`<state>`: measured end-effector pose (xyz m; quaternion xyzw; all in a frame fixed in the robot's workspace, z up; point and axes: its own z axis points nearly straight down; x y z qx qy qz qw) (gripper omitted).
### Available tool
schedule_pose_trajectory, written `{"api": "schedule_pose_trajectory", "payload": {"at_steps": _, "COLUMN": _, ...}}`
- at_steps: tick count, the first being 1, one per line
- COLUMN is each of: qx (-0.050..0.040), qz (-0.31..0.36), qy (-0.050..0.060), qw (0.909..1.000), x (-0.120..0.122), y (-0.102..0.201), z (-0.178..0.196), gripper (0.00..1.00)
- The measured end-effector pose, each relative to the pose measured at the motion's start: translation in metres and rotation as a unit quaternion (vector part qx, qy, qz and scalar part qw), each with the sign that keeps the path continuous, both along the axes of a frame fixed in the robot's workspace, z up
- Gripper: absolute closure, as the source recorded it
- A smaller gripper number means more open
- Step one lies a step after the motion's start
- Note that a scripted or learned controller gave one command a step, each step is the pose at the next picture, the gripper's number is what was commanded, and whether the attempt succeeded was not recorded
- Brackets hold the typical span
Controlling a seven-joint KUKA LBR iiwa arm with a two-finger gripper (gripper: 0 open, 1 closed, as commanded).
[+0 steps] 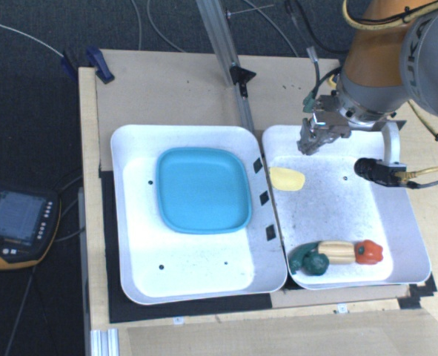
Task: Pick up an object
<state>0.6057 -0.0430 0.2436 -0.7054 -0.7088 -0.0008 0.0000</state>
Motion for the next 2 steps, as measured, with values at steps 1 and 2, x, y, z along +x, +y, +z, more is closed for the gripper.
{"api": "schedule_pose_trajectory", "payload": {"at_steps": 1, "qx": 0.0000, "qz": 0.000, "qy": 0.001, "qw": 1.0000, "x": 0.011, "y": 0.054, "z": -0.012, "gripper": 1.00}}
{"api": "schedule_pose_trajectory", "payload": {"at_steps": 2, "qx": 0.0001, "qz": 0.000, "qy": 0.000, "qw": 1.0000, "x": 0.028, "y": 0.104, "z": -0.004, "gripper": 1.00}}
